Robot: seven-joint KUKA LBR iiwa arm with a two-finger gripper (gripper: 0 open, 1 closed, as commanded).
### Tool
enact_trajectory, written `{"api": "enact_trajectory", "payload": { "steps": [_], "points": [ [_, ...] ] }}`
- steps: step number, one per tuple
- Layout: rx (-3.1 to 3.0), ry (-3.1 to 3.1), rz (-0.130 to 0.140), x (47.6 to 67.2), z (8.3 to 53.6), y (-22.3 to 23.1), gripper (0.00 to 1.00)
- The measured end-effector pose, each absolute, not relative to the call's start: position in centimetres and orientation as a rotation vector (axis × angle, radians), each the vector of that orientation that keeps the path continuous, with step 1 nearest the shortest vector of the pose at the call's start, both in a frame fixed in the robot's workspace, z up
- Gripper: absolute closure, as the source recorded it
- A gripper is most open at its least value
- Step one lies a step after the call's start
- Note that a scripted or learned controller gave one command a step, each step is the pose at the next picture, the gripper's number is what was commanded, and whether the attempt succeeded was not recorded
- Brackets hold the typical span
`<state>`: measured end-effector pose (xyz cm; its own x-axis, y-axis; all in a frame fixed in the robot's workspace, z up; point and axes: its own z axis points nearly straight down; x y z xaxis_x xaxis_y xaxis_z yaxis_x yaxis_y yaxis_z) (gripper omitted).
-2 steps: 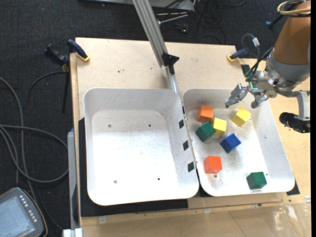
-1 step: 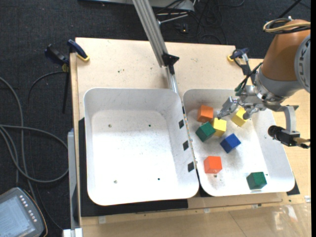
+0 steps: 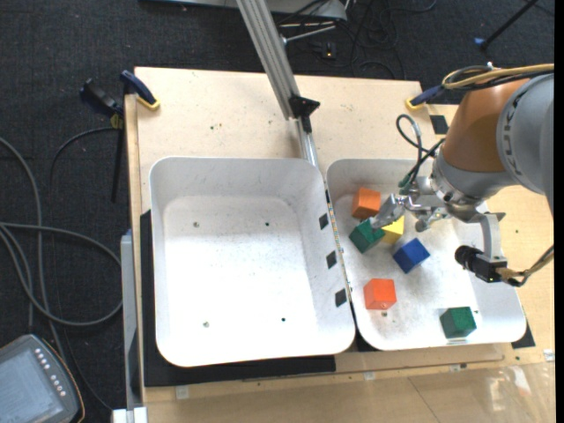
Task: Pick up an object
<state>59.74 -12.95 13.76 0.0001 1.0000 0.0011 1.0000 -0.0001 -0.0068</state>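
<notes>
The right bin [image 3: 493, 311] holds several small blocks. An orange block [image 3: 367, 203] lies at its upper left, with a dark green block [image 3: 365, 236] just below it and a yellow block [image 3: 394, 228] beside that. A blue block [image 3: 411, 255] sits near the middle, a second orange block [image 3: 380, 293] lower left, and a second green block [image 3: 458, 322] at the lower right. My gripper [image 3: 404, 216] hangs open low over the cluster, its fingers spread just above the yellow block. Nothing is between the fingers.
The left bin [image 3: 176, 192] stands beside the right one, their rims touching along the middle. A metal pole [image 3: 269, 47] slants down to the bins' shared top edge. Cables and a black fitting [image 3: 480, 263] hang from the arm over the right bin's right side.
</notes>
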Motion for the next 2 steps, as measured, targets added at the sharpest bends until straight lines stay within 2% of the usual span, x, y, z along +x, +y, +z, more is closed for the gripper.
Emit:
{"api": "enact_trajectory", "payload": {
  "steps": [1, 2],
  "points": [
    [-2.231, -2.236, -0.018, 60.4, 11.9, -13.0, 0.00],
    [-2.235, -2.235, -0.025, 60.5, 12.9, -13.0, 1.00]
  ]
}}
